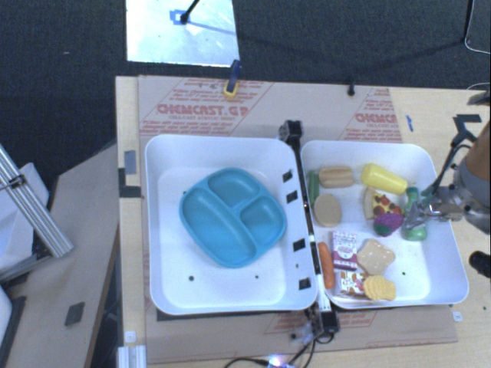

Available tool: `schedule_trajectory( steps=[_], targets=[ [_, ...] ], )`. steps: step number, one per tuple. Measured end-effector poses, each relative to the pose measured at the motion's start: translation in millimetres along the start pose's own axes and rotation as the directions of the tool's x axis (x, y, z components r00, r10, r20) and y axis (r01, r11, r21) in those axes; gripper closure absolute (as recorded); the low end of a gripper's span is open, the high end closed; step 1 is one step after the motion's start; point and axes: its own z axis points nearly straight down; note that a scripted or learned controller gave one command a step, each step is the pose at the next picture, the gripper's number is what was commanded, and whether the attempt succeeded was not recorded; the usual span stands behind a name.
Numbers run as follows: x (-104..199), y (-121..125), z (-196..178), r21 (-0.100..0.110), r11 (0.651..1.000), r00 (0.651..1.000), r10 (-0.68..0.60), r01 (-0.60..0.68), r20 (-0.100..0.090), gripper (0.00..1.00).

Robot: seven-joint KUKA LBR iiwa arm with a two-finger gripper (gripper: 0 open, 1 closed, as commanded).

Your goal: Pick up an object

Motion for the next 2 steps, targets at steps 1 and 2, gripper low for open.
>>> schedule_trajectory(
  steps=[1, 2],
  targets=[
    [-1, 2, -46, 0.0, 1.0, 1.0, -0.001, 0.001, 0.0, 1.0],
    [52, 11, -34, 0.004, 1.0, 1.0, -0.005, 0.005, -0.004, 1.0]
  ],
)
